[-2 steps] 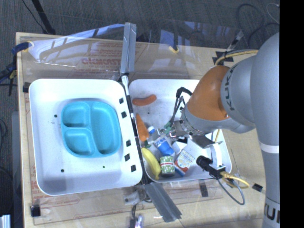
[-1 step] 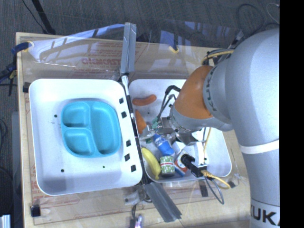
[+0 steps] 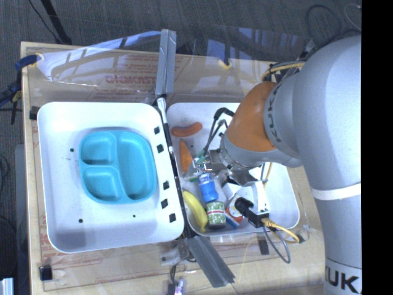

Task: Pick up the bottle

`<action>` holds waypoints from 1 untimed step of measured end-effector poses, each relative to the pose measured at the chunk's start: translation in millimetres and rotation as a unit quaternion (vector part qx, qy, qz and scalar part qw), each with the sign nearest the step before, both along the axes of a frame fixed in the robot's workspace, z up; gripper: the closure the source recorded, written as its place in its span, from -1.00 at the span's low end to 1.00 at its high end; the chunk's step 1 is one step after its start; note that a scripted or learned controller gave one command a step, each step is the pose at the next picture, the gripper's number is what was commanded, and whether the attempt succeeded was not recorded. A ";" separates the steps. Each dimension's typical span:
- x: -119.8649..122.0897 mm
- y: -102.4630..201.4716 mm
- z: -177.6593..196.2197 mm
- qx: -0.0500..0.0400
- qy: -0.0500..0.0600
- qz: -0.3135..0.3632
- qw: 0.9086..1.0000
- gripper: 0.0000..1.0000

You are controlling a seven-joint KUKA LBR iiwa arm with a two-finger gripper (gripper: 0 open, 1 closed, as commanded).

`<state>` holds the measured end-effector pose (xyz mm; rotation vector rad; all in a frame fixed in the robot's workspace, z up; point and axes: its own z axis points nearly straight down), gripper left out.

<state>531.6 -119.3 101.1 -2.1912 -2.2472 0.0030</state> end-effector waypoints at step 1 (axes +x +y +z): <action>40.2 38.9 90.5 0.000 -0.002 0.124 0.992 1.00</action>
